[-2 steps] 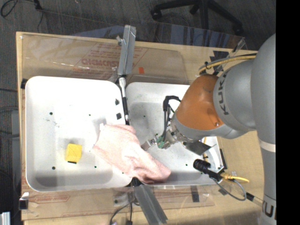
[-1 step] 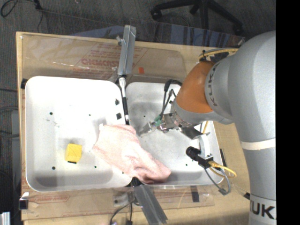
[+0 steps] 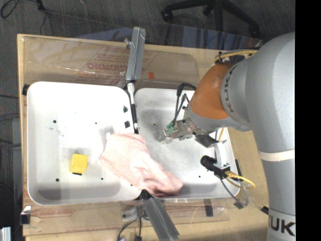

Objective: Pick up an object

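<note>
Camera view: pincer (image 3: 167, 133), grip state can't tell, in right bin (image 3: 150, 97) just above pink cloth (image 3: 135, 162).

Pale pink cloth (image 3: 138, 162) left of the gripper (image 3: 168, 134); farther left, a yellow block (image 3: 78, 163) (both bins (image 3: 45, 104) white).

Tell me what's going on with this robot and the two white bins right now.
A grey KUKA arm reaches into the right bin, its gripper low over the bin floor. A pink cloth lies draped across the divider between both bins. A small yellow block sits in the left bin. Nothing is visibly held.
</note>
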Robot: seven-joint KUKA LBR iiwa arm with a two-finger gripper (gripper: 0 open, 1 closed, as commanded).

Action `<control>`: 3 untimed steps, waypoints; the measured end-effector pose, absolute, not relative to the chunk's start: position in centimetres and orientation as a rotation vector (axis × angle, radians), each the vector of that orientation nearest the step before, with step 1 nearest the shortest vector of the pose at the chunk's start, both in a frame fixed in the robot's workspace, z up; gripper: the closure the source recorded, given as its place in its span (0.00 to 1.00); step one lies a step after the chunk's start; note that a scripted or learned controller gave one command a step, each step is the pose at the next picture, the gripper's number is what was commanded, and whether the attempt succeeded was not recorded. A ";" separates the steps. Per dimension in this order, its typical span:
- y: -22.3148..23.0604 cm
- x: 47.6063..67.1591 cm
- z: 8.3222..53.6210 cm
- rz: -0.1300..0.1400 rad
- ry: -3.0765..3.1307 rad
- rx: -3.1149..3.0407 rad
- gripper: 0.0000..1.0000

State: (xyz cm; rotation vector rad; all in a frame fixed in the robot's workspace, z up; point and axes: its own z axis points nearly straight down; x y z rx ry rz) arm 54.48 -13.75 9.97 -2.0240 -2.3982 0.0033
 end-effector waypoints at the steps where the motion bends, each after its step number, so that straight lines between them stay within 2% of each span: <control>1: -13.3 56.2 22.1 0.001 -2.611 -1.747 1.00; 2: -13.3 56.2 22.1 0.001 -2.610 -1.747 0.00; 3: -17.6 59.0 9.1 0.002 -2.458 -1.954 0.00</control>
